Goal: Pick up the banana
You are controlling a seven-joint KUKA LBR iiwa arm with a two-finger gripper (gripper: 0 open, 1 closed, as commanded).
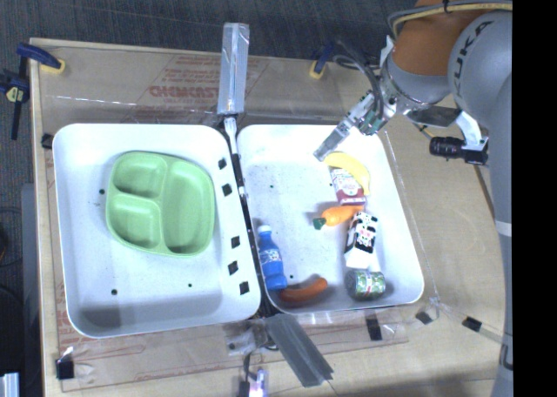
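Note:
The yellow banana [355, 164] lies in the far part of the right bin [287, 178], partly covered by a red and white packet [346, 185]. My gripper [324, 150] reaches in from the upper right at a slant. Its tip hangs just left of the banana's far end, close to it. I see nothing held in it.
A carrot [338, 214], a black and white carton [361, 243], a green can [366, 283], a sausage [303, 290] and a blue bottle [271, 258] share the right bin. A green divided plate [161, 204] sits in the left bin [78, 282].

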